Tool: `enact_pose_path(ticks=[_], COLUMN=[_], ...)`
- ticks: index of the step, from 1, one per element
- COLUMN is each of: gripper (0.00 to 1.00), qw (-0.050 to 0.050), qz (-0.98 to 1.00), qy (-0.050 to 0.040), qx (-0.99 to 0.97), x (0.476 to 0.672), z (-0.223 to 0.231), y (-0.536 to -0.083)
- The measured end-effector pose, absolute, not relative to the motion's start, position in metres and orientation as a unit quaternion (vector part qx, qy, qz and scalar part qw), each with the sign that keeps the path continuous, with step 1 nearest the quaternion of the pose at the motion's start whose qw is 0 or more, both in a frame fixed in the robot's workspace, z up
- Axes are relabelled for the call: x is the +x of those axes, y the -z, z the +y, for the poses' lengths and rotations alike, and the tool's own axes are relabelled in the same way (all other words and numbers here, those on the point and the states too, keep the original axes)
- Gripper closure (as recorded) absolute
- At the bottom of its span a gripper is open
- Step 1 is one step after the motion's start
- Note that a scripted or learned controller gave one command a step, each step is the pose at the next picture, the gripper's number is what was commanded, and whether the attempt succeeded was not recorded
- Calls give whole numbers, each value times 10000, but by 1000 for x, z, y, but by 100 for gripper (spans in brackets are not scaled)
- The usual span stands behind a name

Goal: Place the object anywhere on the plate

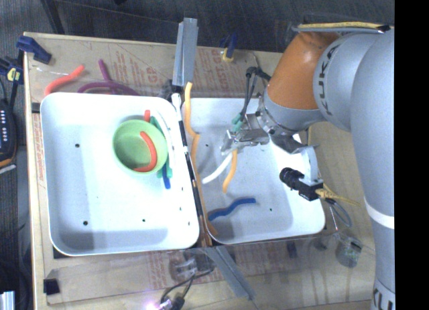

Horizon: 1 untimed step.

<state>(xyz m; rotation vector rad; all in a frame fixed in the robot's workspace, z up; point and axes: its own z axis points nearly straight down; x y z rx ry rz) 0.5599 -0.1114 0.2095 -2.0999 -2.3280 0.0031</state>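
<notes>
A: The grey arm looms nearest the lens. Why is it bent over the right bin?

B: I judge it is there to pick. Its gripper hangs low over the loose pieces, right above an orange stick.

A: Clenched or released?

B: I cannot tell, and I cannot see whether it touches the stick's top end. A blue wavy strip lies apart, nearer the front wall.

A: And the target?

B: The green plate sits in the left bin, well away, with a red strip curled on it.
</notes>
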Motion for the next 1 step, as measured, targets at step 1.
enact_pose_path(ticks=[1], gripper=[0], qw=[31], qz=[-7425], qy=[-8], qx=[-6698], x=[560], z=[-111], y=[-210])
